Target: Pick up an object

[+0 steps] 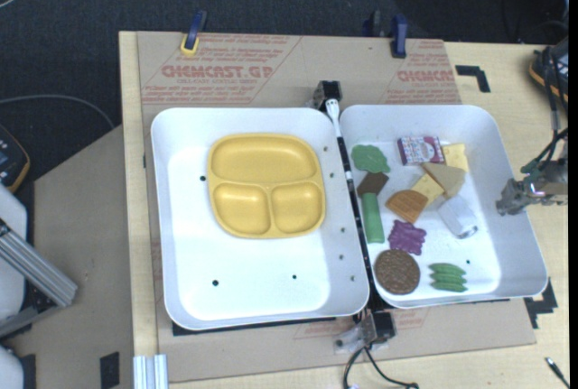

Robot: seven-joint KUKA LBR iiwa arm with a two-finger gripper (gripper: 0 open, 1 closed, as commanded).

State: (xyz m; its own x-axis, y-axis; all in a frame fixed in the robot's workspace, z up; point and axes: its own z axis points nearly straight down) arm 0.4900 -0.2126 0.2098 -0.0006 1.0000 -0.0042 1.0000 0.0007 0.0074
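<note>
toy food pieces point(411, 207) all lie in right white bin point(506, 274); nothing lifted. two-finger gripper point(517, 198) at rim, state unclear.

Arm: one, entering at the camera view's right edge, a short length of it in frame.

Gripper point(517, 200): small grey metal assembly, at mid-height of the frame, tip directed toward the view's left. Behind it (toward the right edge) a body with green and dark parts, too blurred to detail. Thin dark cables rise from that body, up and to the right of the gripper, and run out of frame.

Finger state: not legible at this size.
</note>
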